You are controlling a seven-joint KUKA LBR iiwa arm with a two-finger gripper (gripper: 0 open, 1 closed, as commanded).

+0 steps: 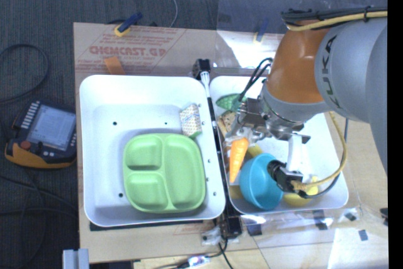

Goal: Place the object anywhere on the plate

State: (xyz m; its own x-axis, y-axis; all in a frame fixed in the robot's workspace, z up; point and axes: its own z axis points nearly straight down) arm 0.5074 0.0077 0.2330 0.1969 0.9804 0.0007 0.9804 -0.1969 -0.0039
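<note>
The green plate point(165, 172) sits in the left bin point(101, 135), w/ a small wrapped packet point(190, 119) just beside its top edge. The arm point(327, 66) hangs over the right bin point(337, 195). The gripper point(242, 129) is low by a carrot point(237, 158), next to a blue bowl point(259, 182) & something yellow point(296, 197). Can't tell if it's open or shut.

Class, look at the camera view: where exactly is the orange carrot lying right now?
The carrot lies in the right bin, by its left wall next to the divider, with the blue bowl just to its right and the arm's wrist above it.
</note>
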